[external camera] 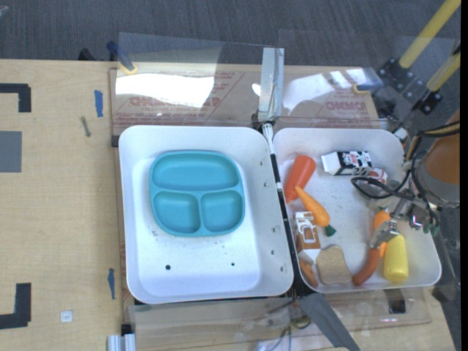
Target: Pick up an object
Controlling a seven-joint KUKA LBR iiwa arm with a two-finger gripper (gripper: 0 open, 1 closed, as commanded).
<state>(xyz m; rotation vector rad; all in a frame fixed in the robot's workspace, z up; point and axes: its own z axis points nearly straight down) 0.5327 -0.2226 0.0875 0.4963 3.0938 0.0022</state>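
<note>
Gripper [391, 227] low in right bin [344, 139], grip state impossible to tell; yellow bottle [395, 258] just nearer, long axis near-to-far.

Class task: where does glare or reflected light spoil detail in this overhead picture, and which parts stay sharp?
In the camera view, bright glare washes out the clear panels behind both bins, blurring their printed lettering; the blue divided plate in the left bin is evenly lit and sharp; the yellow bottle in the right bin is crisp; the arm at the right edge looks soft.
</note>
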